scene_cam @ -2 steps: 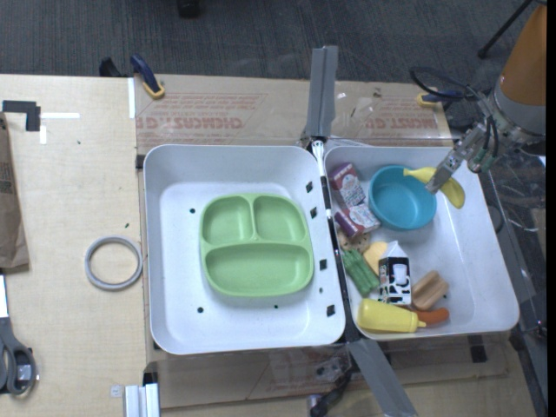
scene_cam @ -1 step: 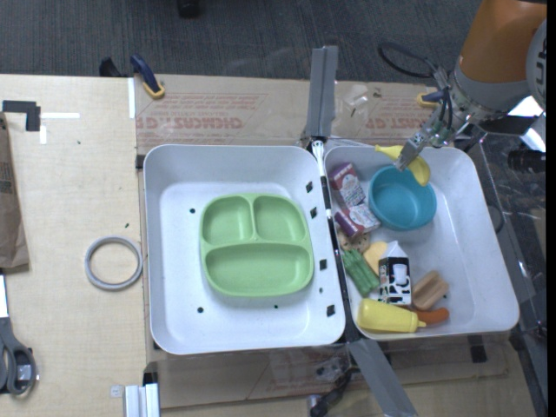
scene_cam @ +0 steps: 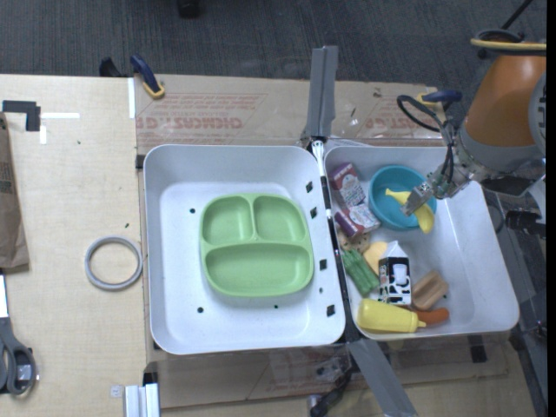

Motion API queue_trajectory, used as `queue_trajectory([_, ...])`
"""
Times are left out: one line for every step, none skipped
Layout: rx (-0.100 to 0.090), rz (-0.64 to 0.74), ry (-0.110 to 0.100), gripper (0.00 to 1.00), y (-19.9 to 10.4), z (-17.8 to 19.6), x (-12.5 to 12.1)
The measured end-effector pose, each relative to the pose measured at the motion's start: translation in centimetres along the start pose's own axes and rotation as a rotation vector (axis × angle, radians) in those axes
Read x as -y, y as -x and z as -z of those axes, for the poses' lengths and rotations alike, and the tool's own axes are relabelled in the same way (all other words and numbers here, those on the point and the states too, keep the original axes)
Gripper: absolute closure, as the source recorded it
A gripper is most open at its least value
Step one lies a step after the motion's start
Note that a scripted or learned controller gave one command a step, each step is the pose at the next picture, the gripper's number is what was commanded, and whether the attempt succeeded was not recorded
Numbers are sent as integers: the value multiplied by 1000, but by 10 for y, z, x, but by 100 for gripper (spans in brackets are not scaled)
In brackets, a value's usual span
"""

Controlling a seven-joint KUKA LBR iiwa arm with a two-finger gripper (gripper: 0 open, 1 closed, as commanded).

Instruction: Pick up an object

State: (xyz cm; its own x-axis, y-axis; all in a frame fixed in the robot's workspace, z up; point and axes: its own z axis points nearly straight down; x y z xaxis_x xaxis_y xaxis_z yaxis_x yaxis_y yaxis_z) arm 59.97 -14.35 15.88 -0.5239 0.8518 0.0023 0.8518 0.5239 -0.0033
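Note:
My gripper (scene_cam: pixel 420 198) hangs low over the right rim of a blue bowl (scene_cam: pixel 391 205) in the right bin (scene_cam: pixel 486 259). A yellow piece (scene_cam: pixel 398 196) lies in the bowl just left of the gripper, and another yellow piece (scene_cam: pixel 426 221) sits right below it at the bowl's edge. The arm's orange band (scene_cam: pixel 508 94) is above and to the right. Also in this bin are snack packets (scene_cam: pixel 349 200), a green item (scene_cam: pixel 359 270), a black and white box (scene_cam: pixel 396 281), a yellow bottle (scene_cam: pixel 389 317) and a brown bun (scene_cam: pixel 429 290).
The left bin (scene_cam: pixel 165 259) holds a green divided plate (scene_cam: pixel 256 245). On the bench to the left lie a grey ring (scene_cam: pixel 113 261) and scissors (scene_cam: pixel 16 367). A grey post (scene_cam: pixel 322 89) stands behind the wall between the bins.

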Motion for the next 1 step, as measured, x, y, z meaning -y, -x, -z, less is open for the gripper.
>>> queue_trajectory([2, 15, 2, 100, -22, 55, -84])
